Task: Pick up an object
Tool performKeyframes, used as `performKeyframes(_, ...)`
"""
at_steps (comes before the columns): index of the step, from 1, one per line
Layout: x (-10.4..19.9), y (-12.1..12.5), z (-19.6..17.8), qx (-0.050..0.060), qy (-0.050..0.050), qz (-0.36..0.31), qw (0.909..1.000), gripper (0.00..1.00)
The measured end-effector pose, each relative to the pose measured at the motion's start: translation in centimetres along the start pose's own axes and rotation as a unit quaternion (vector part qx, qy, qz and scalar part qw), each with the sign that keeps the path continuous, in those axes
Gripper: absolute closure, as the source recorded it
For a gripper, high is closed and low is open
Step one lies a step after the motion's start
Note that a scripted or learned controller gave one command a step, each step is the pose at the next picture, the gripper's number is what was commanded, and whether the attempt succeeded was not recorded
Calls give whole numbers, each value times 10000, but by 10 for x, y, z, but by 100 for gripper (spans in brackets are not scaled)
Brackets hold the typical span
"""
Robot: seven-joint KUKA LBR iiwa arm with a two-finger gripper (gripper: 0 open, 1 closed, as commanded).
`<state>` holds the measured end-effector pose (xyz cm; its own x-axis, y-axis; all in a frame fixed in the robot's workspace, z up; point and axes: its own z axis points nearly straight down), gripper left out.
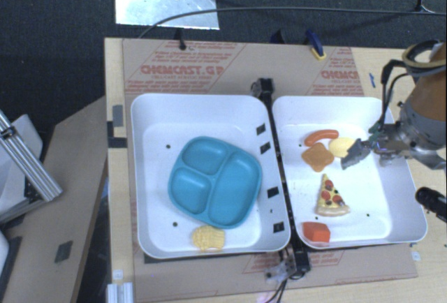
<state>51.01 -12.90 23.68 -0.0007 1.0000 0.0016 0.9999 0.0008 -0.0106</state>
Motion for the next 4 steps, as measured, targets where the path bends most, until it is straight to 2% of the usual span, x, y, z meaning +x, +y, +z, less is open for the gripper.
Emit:
performKeyframes(1,0,2,-6,-61,-10,-15,10000,0)
performKeyframes(4,-15,12,146,-39,-3,-3,10000,0)
